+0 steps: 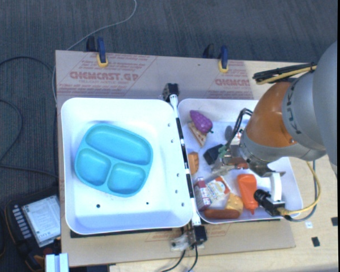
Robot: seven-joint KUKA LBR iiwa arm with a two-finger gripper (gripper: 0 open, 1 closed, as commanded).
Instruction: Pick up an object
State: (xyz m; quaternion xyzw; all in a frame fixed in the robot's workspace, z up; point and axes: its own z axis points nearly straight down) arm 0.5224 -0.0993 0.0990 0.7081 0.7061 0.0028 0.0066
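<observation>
— Where do we see the objects to pick from?

— We see them all in the right bin [296, 192]: a purple grape bunch [200, 119] near the top, an orange carrot [247, 190] lower down, a sausage [219, 213] along the bottom wall and a snack packet [213, 191] just above it.

— And the gripper [225, 158]?

— We find it low in that bin, among the items between grapes and packet. We cannot tell whether its fingers are open or closed.

— What lies beyond?

— The left bin [85, 208] bears a blue divided plate [113, 158].
</observation>
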